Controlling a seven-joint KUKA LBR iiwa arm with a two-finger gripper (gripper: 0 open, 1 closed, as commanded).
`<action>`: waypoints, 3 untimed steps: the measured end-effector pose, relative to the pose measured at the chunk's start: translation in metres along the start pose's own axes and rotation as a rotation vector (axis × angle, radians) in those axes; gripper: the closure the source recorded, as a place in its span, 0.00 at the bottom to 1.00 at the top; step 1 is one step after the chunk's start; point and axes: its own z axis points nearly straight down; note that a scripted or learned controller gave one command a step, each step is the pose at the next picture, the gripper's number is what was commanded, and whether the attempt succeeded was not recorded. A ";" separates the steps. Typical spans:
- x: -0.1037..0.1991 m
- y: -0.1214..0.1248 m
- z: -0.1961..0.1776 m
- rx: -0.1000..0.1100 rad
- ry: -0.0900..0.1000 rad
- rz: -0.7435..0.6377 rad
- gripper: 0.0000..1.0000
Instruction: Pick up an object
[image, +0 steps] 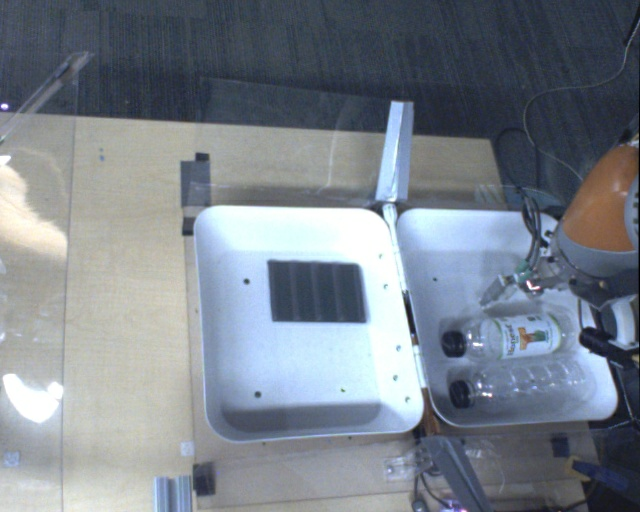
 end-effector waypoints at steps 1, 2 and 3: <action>0.013 -0.076 -0.002 -0.003 -0.003 -0.062 0.00; 0.045 -0.084 -0.003 -0.009 -0.008 -0.334 0.00; 0.108 -0.049 -0.003 -0.010 -0.003 -0.362 0.00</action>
